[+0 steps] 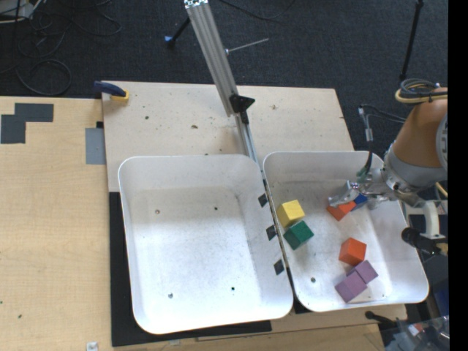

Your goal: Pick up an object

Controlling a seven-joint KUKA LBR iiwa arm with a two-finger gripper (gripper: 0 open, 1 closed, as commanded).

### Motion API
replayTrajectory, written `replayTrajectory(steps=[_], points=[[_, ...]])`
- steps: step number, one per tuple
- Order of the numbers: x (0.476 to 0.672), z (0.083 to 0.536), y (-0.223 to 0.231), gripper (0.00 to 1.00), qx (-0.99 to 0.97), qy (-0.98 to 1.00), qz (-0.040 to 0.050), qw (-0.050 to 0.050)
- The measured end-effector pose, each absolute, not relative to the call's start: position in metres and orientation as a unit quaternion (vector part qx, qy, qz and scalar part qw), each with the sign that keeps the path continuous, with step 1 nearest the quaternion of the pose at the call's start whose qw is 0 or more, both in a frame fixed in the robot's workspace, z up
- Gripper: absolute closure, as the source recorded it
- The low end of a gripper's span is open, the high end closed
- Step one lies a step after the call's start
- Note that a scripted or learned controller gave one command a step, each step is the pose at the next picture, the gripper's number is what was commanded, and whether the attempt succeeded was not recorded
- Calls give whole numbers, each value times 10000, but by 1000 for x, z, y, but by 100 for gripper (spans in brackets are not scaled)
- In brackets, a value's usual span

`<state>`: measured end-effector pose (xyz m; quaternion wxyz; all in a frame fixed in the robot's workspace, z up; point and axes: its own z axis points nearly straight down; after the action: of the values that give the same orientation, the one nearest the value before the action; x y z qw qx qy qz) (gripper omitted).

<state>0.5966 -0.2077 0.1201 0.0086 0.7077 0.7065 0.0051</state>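
Observation:
The right bin (314,168) holds several blocks. A yellow cube (290,211) and a green cube (298,234) sit together near its left wall. An orange cube (352,251) lies toward the front, with two purple blocks (356,280) just in front of it. My gripper (352,196) reaches in from the right, low over the bin's back right part. A red-orange block (340,210) lies directly under its tip, with a small blue piece (360,202) beside it. Whether the gripper touches or holds either one is unclear.
The left bin (190,232) stands alongside, its floor bare white. A slanted aluminium rail (219,64) rises behind the seam between the bins. The arm's orange band (424,126) hangs over the right bin's far right edge.

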Motion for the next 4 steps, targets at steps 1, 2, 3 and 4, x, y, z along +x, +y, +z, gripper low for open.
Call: replayTrajectory(steps=[1, 2, 3, 4], points=[[597, 129, -208, 100, 7085, 7056, 59, 77], [596, 191, -204, 100, 7066, 7076, 9, 17], [597, 210, -205, 100, 7064, 7078, 2, 4], [597, 222, -148, 100, 7054, 7088, 5, -21]])
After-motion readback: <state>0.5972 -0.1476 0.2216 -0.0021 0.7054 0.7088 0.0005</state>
